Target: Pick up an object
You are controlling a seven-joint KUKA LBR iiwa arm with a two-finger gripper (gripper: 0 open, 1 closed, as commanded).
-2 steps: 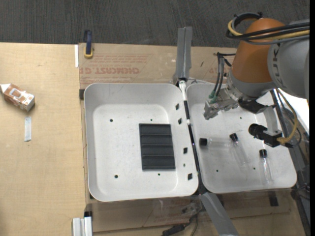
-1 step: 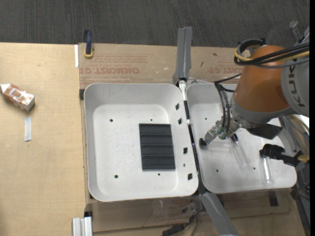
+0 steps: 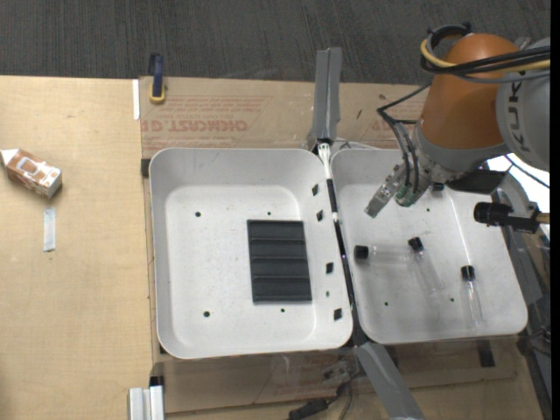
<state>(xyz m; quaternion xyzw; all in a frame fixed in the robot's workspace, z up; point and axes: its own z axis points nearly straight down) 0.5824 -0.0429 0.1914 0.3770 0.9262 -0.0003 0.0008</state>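
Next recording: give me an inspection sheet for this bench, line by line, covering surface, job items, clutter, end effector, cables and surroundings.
Surface: two shallow white bins, left bin, right bin, on brown cardboard.
Job's things: black ribbed rectangular slab in left bin; three clear tubes with black caps in right bin.
Clutter: small printed carton and pale strip on the wooden board at left.
End effector: above right bin, holding nothing visible.
Cables: yellow and black loops over the orange band.
Surroundings: dark carpet.
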